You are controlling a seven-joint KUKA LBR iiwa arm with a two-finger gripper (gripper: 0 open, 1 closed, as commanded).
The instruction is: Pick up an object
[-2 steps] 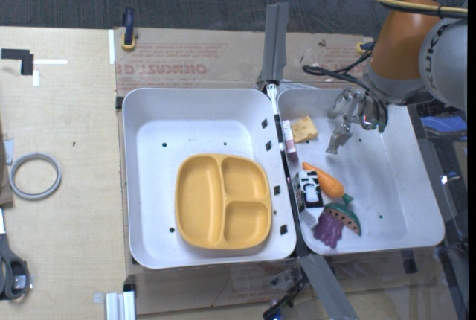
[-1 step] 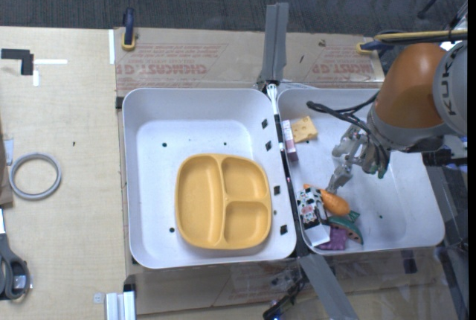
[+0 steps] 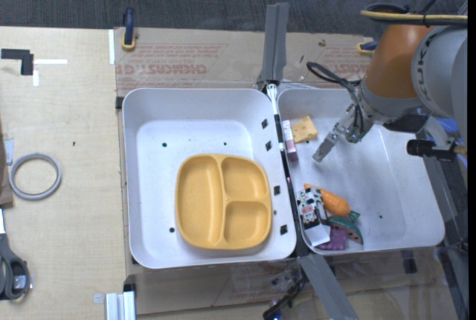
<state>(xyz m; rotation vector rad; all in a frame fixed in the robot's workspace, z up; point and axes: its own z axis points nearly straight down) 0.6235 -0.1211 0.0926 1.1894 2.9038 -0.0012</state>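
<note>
the grey arm with its orange band reaches in from the right and hangs its two-finger gripper (image 3: 327, 147) over the right-hand shallow white bin (image 3: 401, 229), tilted down toward the bin's left wall. the tips sit above bare floor, between the pale yellow sponge-like block (image 3: 303, 129) near the upper left corner and the heap lower down, touching neither. whether the fingers are spread or closed i cannot tell; they read as one grey wedge from this slant, and nothing is seen between them.

the likely targets crowd the divider: the block, a small orange carrot-shaped toy (image 3: 334, 201), a black-and-white patterned packet (image 3: 309, 207) and a purple scrap (image 3: 338, 239) with green bits (too tangled to separate cleanly). that bunching probably explains the angled approach, since a wall-hugging object leaves room for a finger on one side only.

the left-hand white bin (image 3: 149, 132) holds a yellow three-compartment plastic plate (image 3: 223, 201), flat and well apart from the gripper. a thin pinkish item (image 3: 290, 146) against the divider is too small to identify.
</note>
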